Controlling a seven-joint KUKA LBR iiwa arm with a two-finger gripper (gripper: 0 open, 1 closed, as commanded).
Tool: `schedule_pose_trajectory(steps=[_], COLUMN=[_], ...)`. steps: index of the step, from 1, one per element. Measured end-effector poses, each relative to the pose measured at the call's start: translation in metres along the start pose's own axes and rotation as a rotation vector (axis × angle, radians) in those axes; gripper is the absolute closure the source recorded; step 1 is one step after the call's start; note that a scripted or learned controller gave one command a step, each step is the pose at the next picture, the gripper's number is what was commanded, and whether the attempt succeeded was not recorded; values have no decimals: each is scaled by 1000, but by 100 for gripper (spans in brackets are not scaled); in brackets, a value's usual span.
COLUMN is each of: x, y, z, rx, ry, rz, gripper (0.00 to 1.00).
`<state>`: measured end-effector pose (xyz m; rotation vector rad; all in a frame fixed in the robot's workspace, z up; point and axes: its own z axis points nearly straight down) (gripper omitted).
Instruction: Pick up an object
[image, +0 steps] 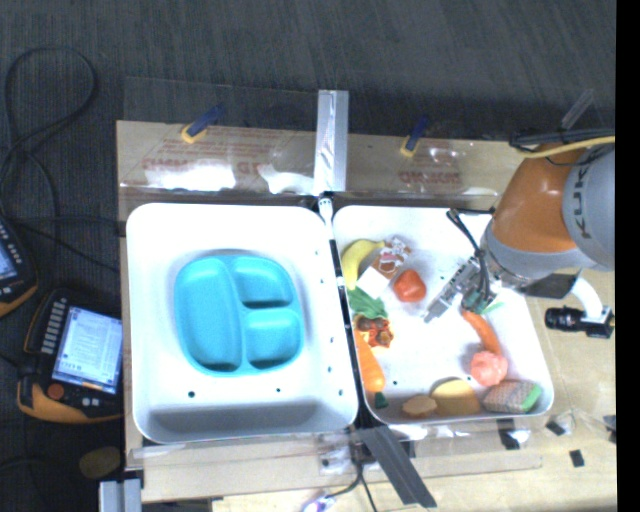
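The grey two-finger gripper (452, 297) hangs over the right-hand shallow white bin (520, 330), its fingers pointing toward about eight o'clock. From this slant I cannot tell whether those fingers stand apart or together, and nothing shows between them.

Nearest to the tips is the small round red tomato-like toy (409, 287), just beside them at about ten o'clock and apart from them. It looks like the likeliest thing to take, being compact with no long axis to line up on. Just beside the gripper body at about four o'clock lies the slim orange carrot-shaped toy (480, 328), its long axis running from eleven to five o'clock. Taking it would, I judge, call for a turn of the wrist so the fingers close across that axis.

Further out in the same bin:
- A yellow plastic banana (356, 258) curves at ten o'clock from the tips, against the bin's left wall.
- A second orange carrot toy (369, 368) lies at eight o'clock, near that wall.
- A pink rounded toy (488, 368) sits at five o'clock, with a brown bread-like piece (511, 396) beyond it in the bin's corner.

Farthest, well apart at nine o'clock, the left white bin (150, 300) holds a blue plastic divided tray (239, 311).
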<state>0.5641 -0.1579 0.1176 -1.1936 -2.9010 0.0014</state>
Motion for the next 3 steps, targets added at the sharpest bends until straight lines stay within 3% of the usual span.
schedule_pose_trajectory(steps=[1,2,3], x=[0,3,3], y=[0,-14,-14], z=[0,10,4], rx=[0,3,10], ry=[-1,-2,-1], rz=[0,570,568], gripper=[0,0,100])
